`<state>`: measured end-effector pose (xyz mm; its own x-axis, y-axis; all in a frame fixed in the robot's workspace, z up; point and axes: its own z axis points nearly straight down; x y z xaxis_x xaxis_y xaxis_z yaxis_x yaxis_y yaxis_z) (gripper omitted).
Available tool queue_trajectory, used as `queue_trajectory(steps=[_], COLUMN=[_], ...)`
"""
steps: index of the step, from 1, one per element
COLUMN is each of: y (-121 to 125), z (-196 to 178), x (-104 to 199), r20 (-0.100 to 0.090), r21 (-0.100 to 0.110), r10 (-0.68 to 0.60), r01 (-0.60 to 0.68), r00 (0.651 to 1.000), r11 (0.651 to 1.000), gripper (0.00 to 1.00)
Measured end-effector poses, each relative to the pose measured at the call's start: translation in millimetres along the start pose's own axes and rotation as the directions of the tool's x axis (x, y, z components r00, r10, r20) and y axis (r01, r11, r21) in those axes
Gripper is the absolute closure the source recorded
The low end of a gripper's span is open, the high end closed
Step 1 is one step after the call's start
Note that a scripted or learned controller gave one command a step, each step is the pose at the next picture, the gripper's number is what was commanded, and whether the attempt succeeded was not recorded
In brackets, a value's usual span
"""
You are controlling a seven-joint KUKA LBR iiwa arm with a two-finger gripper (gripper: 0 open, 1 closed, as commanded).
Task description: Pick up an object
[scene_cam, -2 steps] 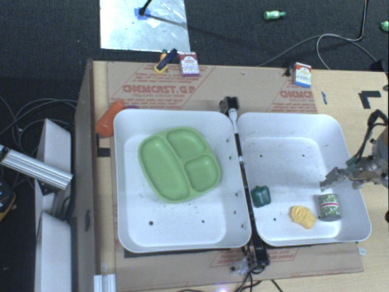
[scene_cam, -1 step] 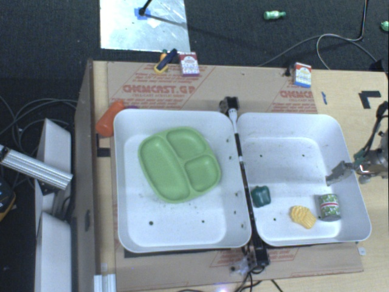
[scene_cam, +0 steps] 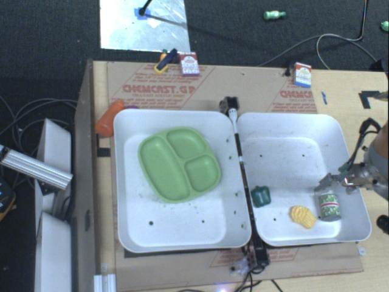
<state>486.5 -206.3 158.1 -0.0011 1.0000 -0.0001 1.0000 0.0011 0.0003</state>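
Gripper (scene_cam: 336, 181) above small can (scene_cam: 329, 205) in right bin (scene_cam: 285, 132); green tray (scene_cam: 179, 163) in left bin (scene_cam: 176, 227).

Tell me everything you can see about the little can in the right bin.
The can is small and cylindrical, with a pale, metallic-looking top and a label in green, white and some red. It stands upright on the floor of the right bin, near its front right corner. The gripper hangs right above it; contact cannot be made out. A yellow toy lies just to its left, apart from it.

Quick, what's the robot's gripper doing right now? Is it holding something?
Gripper: right above the small can in the right bin; whether it grips the can cannot be told.
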Motion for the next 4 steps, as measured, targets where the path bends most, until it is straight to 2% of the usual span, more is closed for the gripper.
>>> queue_trajectory(steps=[1, 2, 3, 4], y=[0, 12, 13, 13], z=[43, 74, 63, 63], x=[0, 0, 0, 0], r20=[0.000, 0.000, 0.001, 0.001], r21=[0.001, 0.000, -0.005, -0.004], r10=[0.000, -0.002, -0.003, -0.003], r01=[0.000, 0.002, 0.003, 0.003], r00=[1.000, 1.000, 1.000, 1.000], r11=[1.000, 1.000, 1.000, 1.000], gripper=[0.00, 0.00, 1.00, 0.00])
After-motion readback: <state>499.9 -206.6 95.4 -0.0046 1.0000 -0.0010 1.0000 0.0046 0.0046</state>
